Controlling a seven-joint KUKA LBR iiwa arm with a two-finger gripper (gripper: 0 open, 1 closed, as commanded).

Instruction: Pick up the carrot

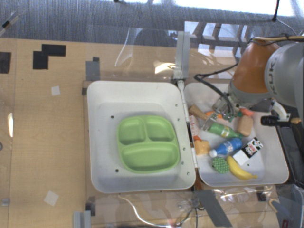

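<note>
A: Please start from the left of the frame. What is there?

B: In the left bin (99,127) lies a green divided plate (148,142), nothing else. The right bin (280,172) holds the small things: a green bottle (222,130), a blue bottle (227,147), a banana (240,169), a bread-like piece (245,125).

A: And the carrot?

B: I think the carrot (246,112) is the small orange-red thing at the upper middle of the right bin, partly under the arm, so I am not fully sure.

A: Where is the gripper?

B: The gripper (222,111) hangs low over the upper left part of that bin. The carrot lies just beside it, to the right. Whether it is open or closed, I cannot tell; it seems to hold nothing.

A: Which step is this?

B: In my judgement the approach. The next move calls for a short shift to the right, then going down around the carrot.
</note>
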